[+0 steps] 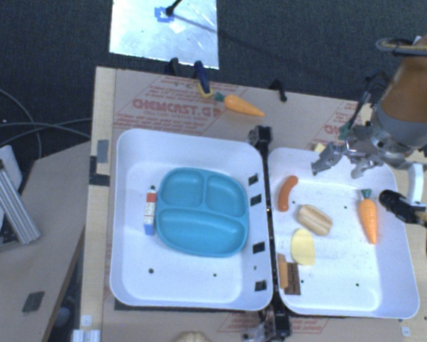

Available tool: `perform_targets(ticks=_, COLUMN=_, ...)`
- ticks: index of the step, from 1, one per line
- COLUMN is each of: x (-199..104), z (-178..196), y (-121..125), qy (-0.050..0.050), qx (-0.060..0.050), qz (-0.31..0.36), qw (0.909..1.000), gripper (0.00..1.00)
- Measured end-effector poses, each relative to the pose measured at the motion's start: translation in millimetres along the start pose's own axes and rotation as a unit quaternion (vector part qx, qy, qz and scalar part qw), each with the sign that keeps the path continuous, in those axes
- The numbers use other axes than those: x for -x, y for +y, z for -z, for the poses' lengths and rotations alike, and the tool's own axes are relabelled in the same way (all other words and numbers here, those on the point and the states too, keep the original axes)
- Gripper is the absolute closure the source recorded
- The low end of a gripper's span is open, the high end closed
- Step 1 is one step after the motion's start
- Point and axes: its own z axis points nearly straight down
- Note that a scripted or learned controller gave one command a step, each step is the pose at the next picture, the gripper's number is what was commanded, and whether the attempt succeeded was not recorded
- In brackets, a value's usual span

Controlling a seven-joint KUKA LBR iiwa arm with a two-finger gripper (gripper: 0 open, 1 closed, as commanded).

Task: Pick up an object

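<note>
Nearest pick looks like the carrot [368,220] in the right bin [393,293], lying at roughly 3 o'clock in it, long axis running about 12 to 6, green top up. The pincer [344,160] hangs over the bin's far edge with its fingers spread and nothing between them; the carrot sits at about 5 o'clock from it, near but apart. The sausage [286,192], bread roll [315,219] and yellow slice [303,249] lie further toward 7 o'clock. The left bin [125,271] holds a blue plate [203,211] and a small tube [150,209]. A second carrot [239,104] lies on the bench.
</note>
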Motion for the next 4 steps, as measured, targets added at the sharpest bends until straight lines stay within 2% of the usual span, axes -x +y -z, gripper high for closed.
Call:
perform_targets(ticks=1, x=0, z=8, y=2, qy=-0.001, qx=0.006, qz=0.001, qw=1.0, gripper=0.0)
perform_targets(ticks=2, x=6, z=-36, y=7, qy=-0.001, qx=0.005, qz=0.0, qw=1.0, gripper=0.0)
perform_targets(ticks=4, x=-5, z=-131, y=9, qy=-0.001, qx=0.006, qz=0.001, qw=1.0, gripper=0.0)
